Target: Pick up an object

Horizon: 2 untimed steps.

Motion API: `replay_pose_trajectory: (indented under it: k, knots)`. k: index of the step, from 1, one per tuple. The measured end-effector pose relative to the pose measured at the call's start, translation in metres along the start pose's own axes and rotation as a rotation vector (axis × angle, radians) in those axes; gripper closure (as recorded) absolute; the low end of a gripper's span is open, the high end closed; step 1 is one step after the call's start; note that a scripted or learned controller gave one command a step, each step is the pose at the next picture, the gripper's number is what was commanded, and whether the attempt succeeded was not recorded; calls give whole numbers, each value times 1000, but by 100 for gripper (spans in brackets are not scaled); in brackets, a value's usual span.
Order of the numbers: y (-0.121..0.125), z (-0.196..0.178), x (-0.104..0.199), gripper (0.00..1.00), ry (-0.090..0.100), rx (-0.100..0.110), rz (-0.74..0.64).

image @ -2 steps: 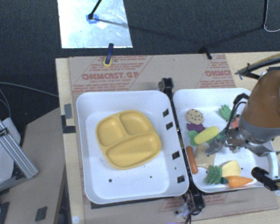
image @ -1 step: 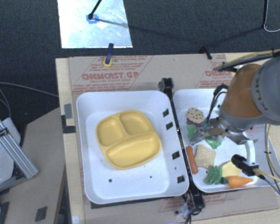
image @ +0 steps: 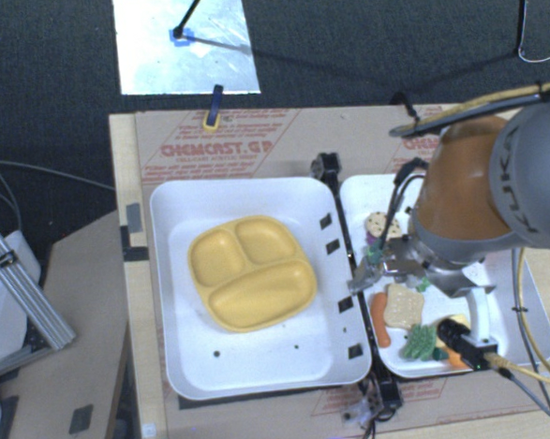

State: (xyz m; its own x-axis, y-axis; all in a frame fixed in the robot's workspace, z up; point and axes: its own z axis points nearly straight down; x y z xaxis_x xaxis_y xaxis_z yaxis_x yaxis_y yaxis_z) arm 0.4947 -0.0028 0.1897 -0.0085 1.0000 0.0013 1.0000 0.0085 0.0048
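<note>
Gripper (image: 391, 264) low in the right bin (image: 542, 328), mostly hidden under the grey-and-orange arm (image: 475, 190); grip state impossible to tell. Reaching in from the right, wrist bent down over the bin's left side. Beneath it: cracker (image: 403, 308), carrot (image: 380, 319), broccoli (image: 419, 343), cookie (image: 377, 224). In the left bin (image: 180, 267), a yellow divided plate (image: 250, 272).

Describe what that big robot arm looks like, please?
The arm is a thick, rounded grey body with dark lettering on its side and a broad orange band above the wrist. Black cables loop beside it, and a thin yellowish cable trails below. Its tool is a small grey metal assembly.
</note>
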Motion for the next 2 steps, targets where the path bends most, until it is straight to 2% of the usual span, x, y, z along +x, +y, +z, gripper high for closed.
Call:
replay_pose_trajectory:
  k: [1,2]
  knots:
    - [3,-5,-3,100,0,1,5]
    - [8,-59,26,100,0,-2,0]
